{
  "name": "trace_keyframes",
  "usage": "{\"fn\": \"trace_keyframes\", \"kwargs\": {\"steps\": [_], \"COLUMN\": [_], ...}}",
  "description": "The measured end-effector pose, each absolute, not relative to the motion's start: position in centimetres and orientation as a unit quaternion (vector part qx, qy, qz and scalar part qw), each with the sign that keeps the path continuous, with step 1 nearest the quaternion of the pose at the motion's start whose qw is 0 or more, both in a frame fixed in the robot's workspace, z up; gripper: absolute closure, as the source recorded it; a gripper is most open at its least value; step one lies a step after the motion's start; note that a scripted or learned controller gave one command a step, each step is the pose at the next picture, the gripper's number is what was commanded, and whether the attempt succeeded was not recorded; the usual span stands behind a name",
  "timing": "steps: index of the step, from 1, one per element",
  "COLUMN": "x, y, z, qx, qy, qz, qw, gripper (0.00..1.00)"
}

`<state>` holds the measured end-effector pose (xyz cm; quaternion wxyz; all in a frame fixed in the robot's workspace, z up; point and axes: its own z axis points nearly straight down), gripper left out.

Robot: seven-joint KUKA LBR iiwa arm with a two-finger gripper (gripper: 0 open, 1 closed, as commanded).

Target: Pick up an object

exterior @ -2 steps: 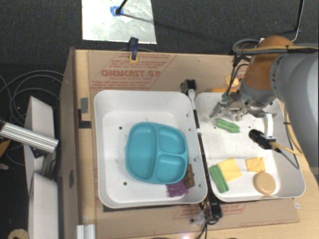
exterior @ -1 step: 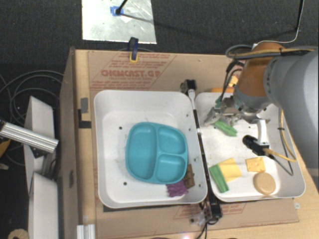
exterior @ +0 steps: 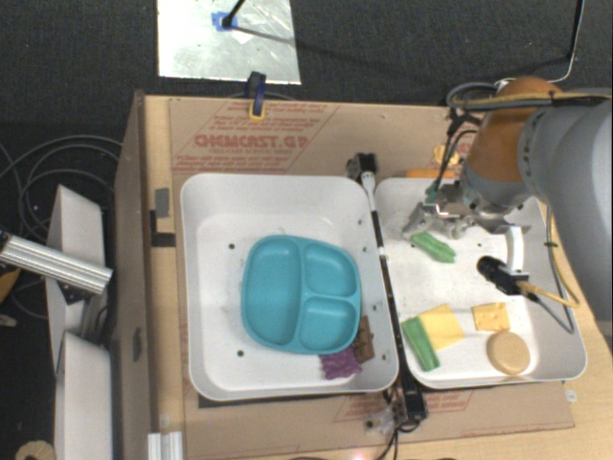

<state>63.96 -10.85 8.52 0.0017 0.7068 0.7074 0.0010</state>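
The claw (exterior: 442, 220) hovered spread and unladen over the right bin (exterior: 575, 353), just above a green stick (exterior: 434, 247) lying at that bin's far left on the worktop (exterior: 287, 132).

You are looking down from one fixed camera set above the bench (exterior: 239, 127), tilted so the far edge sits toward the top of the frame. It stands back far enough to take in both white bins, the left bin (exterior: 206, 209) and the right bin (exterior: 560, 348), plus floor on the left. The arm (exterior: 565, 151) enters from your right.
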Motion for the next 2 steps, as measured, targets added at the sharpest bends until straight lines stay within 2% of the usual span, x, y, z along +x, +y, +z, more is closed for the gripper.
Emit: {"fn": "trace_keyframes", "kwargs": {"steps": [1, 2], "x": [64.05, 64.04], "y": [-10.76, -10.75], "z": [9.63, 9.59], "qx": [0.706, 0.706], "qy": [0.708, 0.708], "qz": [0.0021, 0.0019], "qw": [0.003, 0.002], "gripper": [1.0, 0.0]}}
